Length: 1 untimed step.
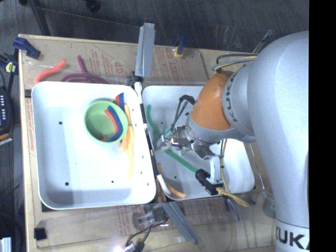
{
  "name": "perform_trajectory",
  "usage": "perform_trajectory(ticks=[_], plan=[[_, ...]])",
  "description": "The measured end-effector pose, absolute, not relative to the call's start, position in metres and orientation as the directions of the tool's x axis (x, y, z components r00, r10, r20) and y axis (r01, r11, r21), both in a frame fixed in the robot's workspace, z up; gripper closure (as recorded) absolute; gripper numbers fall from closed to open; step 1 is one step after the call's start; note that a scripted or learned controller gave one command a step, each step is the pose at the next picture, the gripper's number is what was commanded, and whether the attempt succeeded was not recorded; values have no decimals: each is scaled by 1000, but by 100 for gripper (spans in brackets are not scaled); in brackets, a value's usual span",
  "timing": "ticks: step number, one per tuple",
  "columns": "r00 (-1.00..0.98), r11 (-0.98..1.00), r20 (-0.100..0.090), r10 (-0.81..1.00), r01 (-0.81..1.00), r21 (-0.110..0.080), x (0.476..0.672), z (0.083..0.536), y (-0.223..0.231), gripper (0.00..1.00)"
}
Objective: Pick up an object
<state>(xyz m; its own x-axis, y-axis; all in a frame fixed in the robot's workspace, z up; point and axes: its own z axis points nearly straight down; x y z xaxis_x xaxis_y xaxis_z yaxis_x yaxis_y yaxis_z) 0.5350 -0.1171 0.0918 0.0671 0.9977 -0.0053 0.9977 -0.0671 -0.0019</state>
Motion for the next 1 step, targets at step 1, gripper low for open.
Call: perform_trajectory(ticks=[1], plan=[[58, -58, -6, 998, 998, -4, 535, 101, -116, 100]])
